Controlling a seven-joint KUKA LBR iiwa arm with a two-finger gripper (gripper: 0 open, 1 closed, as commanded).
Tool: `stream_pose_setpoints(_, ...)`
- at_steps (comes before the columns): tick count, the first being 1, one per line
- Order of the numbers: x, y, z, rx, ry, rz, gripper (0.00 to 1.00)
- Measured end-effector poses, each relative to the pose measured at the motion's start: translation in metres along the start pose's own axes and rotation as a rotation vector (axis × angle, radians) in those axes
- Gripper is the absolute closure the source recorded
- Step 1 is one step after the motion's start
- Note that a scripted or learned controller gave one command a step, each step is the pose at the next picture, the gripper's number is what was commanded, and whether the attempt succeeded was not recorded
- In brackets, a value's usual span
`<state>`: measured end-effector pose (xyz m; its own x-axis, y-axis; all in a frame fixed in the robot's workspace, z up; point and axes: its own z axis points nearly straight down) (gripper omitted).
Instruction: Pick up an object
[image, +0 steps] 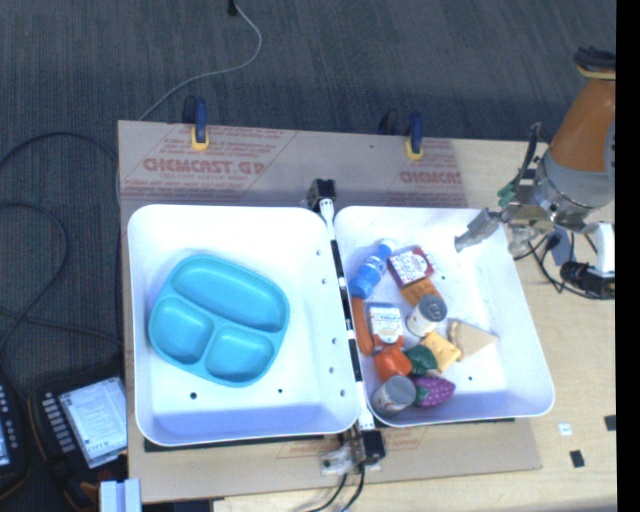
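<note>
White bins sit side by side on a brown board with red lettering, which two blue-and-yellow clamps hold at its far edge. A blue tray with three compartments lies in the left bin. The right bin holds a cluster of small objects along its left half: a blue bottle near the dividing wall, a dark red packet just beside it, a long orange piece along the wall, a small white carton, a brown cylinder with a pale cap, a tan wedge, a yellow piece, a grey can and a purple grape bunch at the near end. The gripper hangs above the bin's far right part, well apart from the cluster, with nothing between its fingers; whether they are spread or closed I cannot tell. The arm's orange band shows at the right. Black cables lie on the grey carpet at the left.
</note>
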<state>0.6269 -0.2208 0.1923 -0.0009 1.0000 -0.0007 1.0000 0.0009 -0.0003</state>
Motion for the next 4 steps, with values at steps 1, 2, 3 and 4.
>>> stream_pose_setpoints(1, 0.035, -0.053, 0.093, -0.01, -0.003, 0.001, 0.0)
stream_pose_setpoints(2, 0.036, -0.051, 0.081, -0.015, -0.001, 0.002, 1.0)
stream_pose_setpoints(3, 0.037, -0.052, 0.083, -0.011, 0.0, 0.002, 0.0)
stream_pose_setpoints(4, 0.061, -0.097, 0.104, -0.013, -0.006, 0.002, 0.0)
